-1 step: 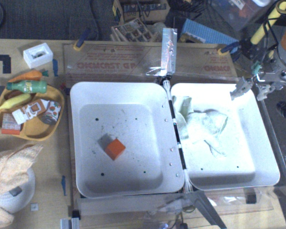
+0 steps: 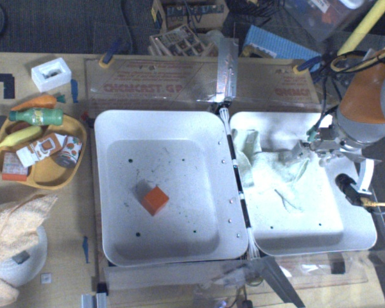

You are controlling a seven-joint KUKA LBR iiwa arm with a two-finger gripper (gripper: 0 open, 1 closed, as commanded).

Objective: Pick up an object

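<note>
Squinting at the gripper (image 2: 303,154), I cannot tell from my feed how it is set: it blurs into pale, crumpled stuff in the right bin (image 2: 321,233), and I see nothing clearly caught in it. It sits at about 12 o'clock in that bin, near the back wall. Outward from it, the wrist (image 2: 337,141) runs toward 3 o'clock, and the arm's orange band (image 2: 366,101) is above it at roughly 1 o'clock, past the bin's edge. A whitish cloth (image 2: 260,165) lies just at the gripper's 9 o'clock side, spreading toward the divider between the bins.

My target, the orange block (image 2: 156,200), rests in the left bin (image 2: 115,140), near its centre and slightly toward 7 o'clock, well apart from the gripper, with a small grey piece (image 2: 142,189) touching its 10 o'clock corner.

Further out at 9 o'clock from the left bin, a yellow bowl (image 2: 51,179) holds a green bottle (image 2: 37,117) and a banana (image 2: 16,137).
</note>
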